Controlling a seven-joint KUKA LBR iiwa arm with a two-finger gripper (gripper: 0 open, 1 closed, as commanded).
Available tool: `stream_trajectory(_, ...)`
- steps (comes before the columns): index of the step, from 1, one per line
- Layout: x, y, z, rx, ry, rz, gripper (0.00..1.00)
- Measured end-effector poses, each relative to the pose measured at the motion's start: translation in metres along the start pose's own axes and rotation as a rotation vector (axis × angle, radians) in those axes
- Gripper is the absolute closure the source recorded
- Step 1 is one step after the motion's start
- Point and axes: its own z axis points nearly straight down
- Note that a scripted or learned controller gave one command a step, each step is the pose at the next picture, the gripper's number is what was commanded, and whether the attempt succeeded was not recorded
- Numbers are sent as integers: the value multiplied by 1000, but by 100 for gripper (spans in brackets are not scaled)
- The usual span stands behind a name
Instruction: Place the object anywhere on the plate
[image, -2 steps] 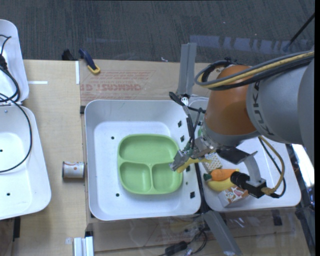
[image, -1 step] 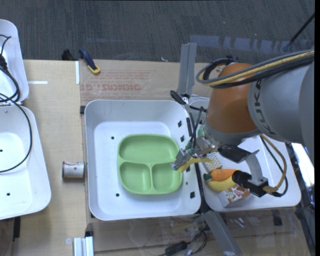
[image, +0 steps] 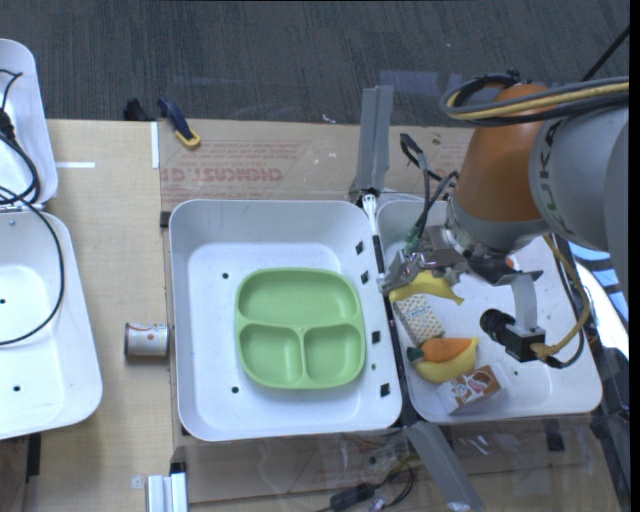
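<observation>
**Wooden bench, two white bins**

A wooden bench (image: 110, 290) is standing on dark carpet. The green plate (image: 300, 327) is lying in the left bin (image: 190, 330). Right of the plate, the gripper (image: 412, 268) is gripping a banana (image: 428, 288).

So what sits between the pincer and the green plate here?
In the camera view, the pincer hangs by a banana in the right bin. Between it and the green plate lie the two bins' adjoining walls and bare white floor of the left bin.
</observation>
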Motion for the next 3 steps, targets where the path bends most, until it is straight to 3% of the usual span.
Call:
stream_trajectory(1, 49, -29, 21, 2, 1, -303, 100)
stream_trajectory(2, 49, -29, 21, 2, 1, -303, 0)
stream_trajectory(3, 47, -29, 15, 9, 0, -300, 100)
